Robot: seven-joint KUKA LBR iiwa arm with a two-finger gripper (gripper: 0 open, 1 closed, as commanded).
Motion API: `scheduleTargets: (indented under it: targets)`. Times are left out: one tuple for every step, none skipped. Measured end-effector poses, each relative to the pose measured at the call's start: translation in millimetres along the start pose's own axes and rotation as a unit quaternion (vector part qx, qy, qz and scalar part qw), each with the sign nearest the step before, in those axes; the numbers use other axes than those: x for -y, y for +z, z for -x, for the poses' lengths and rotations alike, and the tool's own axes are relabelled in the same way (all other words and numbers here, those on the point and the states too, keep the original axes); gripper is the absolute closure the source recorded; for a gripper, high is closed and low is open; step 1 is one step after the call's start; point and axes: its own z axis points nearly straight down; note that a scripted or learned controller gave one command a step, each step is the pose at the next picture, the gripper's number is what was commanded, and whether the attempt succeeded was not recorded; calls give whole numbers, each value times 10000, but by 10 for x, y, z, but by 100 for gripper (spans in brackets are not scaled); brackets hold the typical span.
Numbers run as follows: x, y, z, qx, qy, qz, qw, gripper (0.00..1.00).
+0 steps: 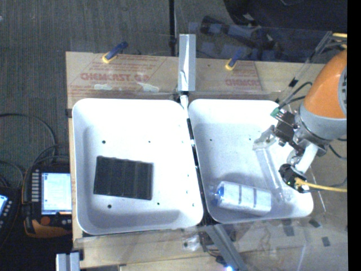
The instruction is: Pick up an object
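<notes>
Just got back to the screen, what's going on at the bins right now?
The grey KUKA arm with the orange band is reaching in over the right white bin, its gripper with translucent fingers low near the bin's right side. A clear plastic bottle with a blue cap lies on its side by the bin's front wall, apparently not in the gripper's grasp. A flat black rectangular object rests in the left white bin, untouched.

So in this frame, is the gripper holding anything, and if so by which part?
Cannot be told. The gripper reaches down into the right bin just right of the plastic bottle, which lies on the bin floor. The black pad lies in the left bin.
</notes>
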Motion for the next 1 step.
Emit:
scheduleTargets:
  targets:
    - [261, -695, 69, 0, -225, -4, 9997, 0]
